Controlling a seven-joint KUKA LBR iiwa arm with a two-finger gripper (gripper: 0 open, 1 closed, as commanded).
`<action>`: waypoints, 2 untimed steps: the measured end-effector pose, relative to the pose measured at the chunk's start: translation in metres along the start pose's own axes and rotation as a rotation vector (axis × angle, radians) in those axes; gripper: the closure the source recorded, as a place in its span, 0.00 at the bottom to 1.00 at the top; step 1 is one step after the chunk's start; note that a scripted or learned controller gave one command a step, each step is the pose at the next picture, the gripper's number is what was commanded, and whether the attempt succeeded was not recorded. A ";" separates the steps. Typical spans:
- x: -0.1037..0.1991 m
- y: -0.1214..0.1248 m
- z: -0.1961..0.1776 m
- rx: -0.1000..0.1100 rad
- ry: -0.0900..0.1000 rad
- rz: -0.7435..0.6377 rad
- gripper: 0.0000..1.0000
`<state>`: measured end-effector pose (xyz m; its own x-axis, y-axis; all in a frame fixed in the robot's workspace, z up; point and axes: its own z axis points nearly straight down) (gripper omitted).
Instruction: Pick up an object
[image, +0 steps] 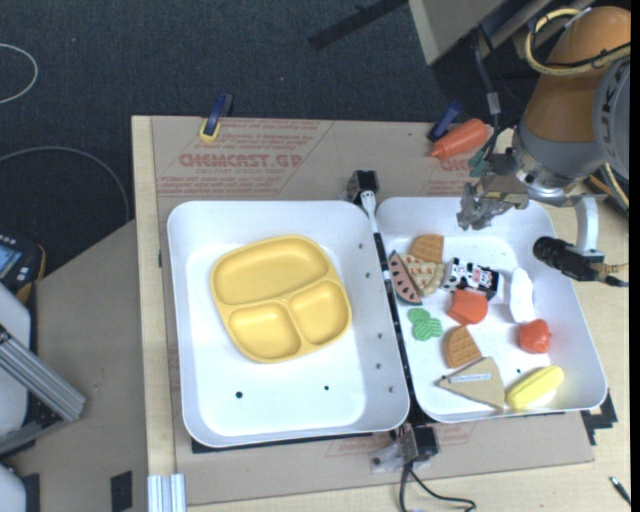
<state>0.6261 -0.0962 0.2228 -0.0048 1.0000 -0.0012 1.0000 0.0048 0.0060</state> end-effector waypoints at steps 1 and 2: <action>0.029 0.022 -0.007 0.001 0.001 0.000 1.00; 0.012 0.009 -0.005 0.008 0.001 0.006 1.00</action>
<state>0.6351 -0.0843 0.2282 0.0016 1.0000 -0.0005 1.0000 -0.0016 -0.0022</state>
